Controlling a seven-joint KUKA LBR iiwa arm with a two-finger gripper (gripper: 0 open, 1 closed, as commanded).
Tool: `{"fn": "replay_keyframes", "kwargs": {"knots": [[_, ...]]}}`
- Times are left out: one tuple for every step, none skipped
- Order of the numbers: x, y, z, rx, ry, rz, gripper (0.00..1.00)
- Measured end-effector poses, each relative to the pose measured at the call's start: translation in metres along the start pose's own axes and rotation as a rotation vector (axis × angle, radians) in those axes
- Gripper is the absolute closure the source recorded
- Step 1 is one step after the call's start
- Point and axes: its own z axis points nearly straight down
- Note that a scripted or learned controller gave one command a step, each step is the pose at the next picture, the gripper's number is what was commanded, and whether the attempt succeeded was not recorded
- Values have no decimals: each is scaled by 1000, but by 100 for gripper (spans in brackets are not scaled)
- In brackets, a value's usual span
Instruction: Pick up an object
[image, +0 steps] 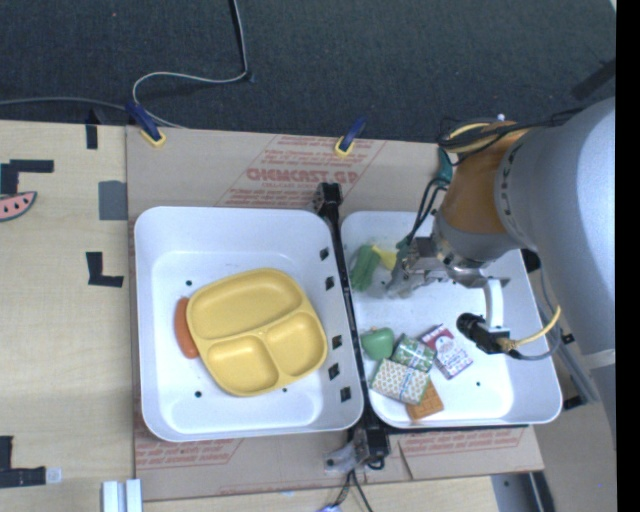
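While the hand (405, 272) hangs low in the right bin (520, 400), I cannot tell its grip; the green toy (363, 266) sits just left of it, likely its target.

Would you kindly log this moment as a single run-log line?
gripper: low in right bin, beside green object | grasp: unconfirmed | left bin: yellow divided tray | packets: untouched
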Motion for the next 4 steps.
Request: {"fn": "replay_keyframes", "kwargs": {"knots": [[0,0,0,0,0,0,0],[2,-40,18,-1,1,1,0],[-1,-17,19,1,2,2,0],[-1,-17,9,-1,0,2,100]]}}
